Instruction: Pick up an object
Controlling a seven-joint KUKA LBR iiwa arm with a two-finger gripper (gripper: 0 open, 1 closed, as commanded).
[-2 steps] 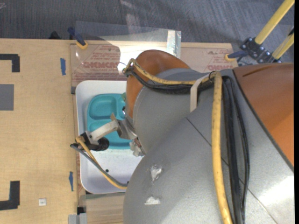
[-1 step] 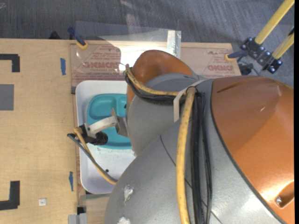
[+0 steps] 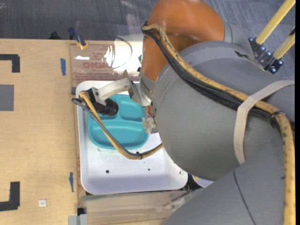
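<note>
Closest to the lens, the grey arm [image 3: 211, 121] bulks over the right side of the bin [image 3: 126, 179] and hides that whole side. Its orange band [image 3: 187, 18] sits above the bin's top edge. Low on the arm, the gripper [image 3: 147, 114] hangs over the bin's upper right part. It is seen only as a bit of metal under the wrist, and I cannot tell whether it is open or closed, or whether it grips anything.

Inside the bin lies a teal dish [image 3: 117, 131] with two hollows. It is in the bin's upper half, its left end near the bin's left wall. The gripper stands at the dish's right edge; contact cannot be made out. The bin's lower half shows white floor with a few dark specks [image 3: 108, 171].

Left of the bin spreads the tan bench [image 3: 37, 125], with blue tape [image 3: 63, 65] near the bin's top left corner. Above the bin lies a glossy sheet [image 3: 93, 63] with red print.
</note>
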